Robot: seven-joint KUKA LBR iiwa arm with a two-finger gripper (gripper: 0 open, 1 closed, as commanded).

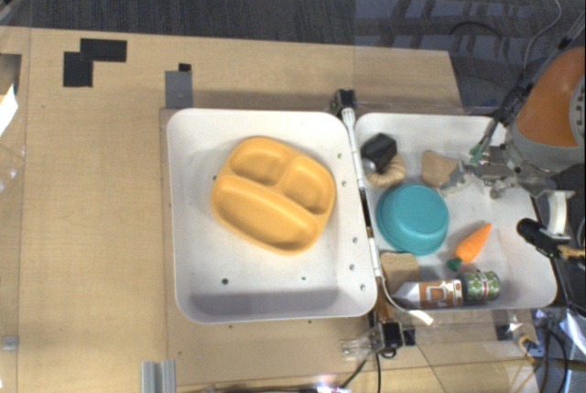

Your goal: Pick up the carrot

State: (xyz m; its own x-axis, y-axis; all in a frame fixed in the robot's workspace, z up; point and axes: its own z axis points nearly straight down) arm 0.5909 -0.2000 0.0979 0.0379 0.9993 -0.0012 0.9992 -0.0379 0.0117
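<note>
The orange carrot point(473, 241) lies in the right bin point(513, 127), just right of a teal bowl point(414, 218) and above a lying bottle point(450, 290). My gripper point(483, 166) hangs over the back right part of that bin, beyond the carrot and apart from it, close to a tan block point(439, 168). The grey wrist and orange band point(554, 98) rise behind it at the view's right edge. Nothing shows in the gripper.
The left bin point(192, 226) holds a yellow divided plate point(273, 192). In the right bin there are also a black object point(378, 147), a tan lump point(385, 169) below it and a brown piece point(398, 265) near the front. Cables run along the bench's front edge.
</note>
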